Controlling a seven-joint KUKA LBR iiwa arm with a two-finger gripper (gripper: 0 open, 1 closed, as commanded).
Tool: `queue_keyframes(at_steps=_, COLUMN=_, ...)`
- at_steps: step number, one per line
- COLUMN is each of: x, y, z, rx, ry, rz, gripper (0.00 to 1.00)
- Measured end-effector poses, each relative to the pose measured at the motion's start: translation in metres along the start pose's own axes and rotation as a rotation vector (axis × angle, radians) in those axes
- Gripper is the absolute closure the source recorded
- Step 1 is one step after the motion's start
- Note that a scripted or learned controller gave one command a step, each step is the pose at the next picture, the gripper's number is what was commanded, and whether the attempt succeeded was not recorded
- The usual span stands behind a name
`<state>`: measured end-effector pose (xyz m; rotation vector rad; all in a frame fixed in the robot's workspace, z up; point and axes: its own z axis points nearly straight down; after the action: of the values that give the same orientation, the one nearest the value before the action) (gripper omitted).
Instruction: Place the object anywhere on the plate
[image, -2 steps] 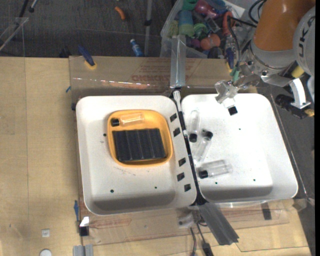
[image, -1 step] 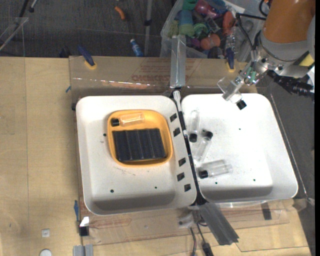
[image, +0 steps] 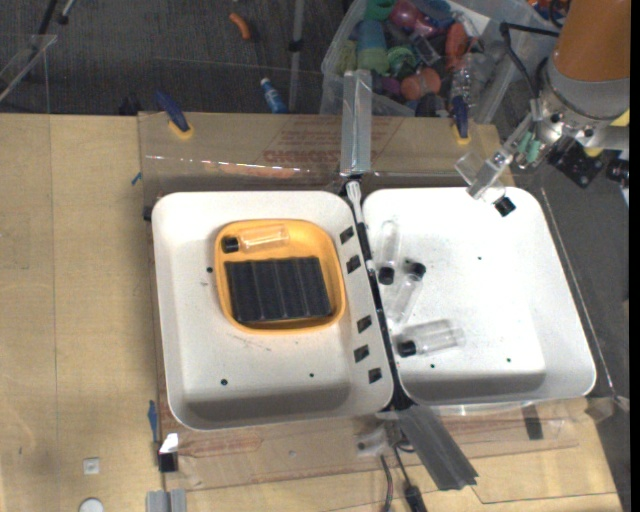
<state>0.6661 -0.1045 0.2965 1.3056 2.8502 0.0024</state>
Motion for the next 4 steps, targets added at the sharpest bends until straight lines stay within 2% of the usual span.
queue_keyframes(at_steps=1, x=-0.017, y=-0.016, z=-0.028, rx=0.000, ry=0.000, rz=-0.069, gripper=1.00)
queue_keyframes(at_steps=2, x=-0.058, y=-0.056, z=-0.068, rx=0.000, ry=-0.001, rz=-0.137, gripper=1.00)
queue_keyframes(at_steps=3, x=-0.080, y=-0.090, z=-0.116, rx=-0.001, ry=-0.002, rz=-0.288, gripper=1.00)
queue_keyframes(at_steps=4, x=-0.083, y=-0.086, z=-0.104, rx=0.001, ry=0.002, rz=-0.311, gripper=1.00)
